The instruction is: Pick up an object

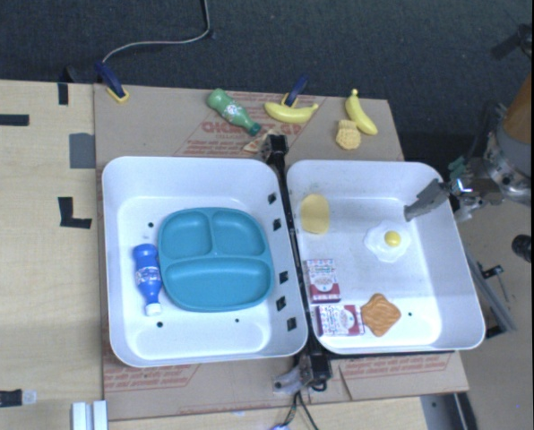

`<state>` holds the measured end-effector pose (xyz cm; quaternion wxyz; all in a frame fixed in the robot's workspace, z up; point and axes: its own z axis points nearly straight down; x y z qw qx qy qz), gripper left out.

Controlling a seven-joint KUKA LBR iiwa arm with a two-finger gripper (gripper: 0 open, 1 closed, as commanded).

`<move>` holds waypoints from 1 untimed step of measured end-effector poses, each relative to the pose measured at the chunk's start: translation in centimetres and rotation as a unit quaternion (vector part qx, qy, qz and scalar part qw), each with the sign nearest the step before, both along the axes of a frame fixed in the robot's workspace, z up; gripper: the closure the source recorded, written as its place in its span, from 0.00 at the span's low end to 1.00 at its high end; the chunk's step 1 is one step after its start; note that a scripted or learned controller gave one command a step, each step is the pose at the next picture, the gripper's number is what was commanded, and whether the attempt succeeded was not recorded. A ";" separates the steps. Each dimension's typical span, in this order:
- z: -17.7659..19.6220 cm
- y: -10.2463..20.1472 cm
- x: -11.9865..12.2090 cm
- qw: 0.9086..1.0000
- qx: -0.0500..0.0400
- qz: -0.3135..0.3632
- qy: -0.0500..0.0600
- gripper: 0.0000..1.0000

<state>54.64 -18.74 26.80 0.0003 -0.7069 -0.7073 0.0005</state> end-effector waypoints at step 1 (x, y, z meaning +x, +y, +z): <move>-9.6 6.0 3.1 1.000 0.001 0.001 0.001 0.00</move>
